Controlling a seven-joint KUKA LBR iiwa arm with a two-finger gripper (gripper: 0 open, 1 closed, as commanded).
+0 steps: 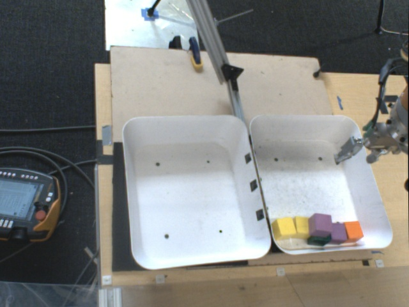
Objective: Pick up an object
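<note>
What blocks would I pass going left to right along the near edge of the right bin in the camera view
Yellow block → second yellow block → dark green block → orange block. The purple blocks overlap the green one, so they are left out.

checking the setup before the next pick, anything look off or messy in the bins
Nothing spilled or damaged. The blocks are all bunched along the near wall of the right bin: two yellow blocks, two purple blocks, an orange block and a dark green block wedged underneath. The end effector sits at the right rim, away from them.
</note>
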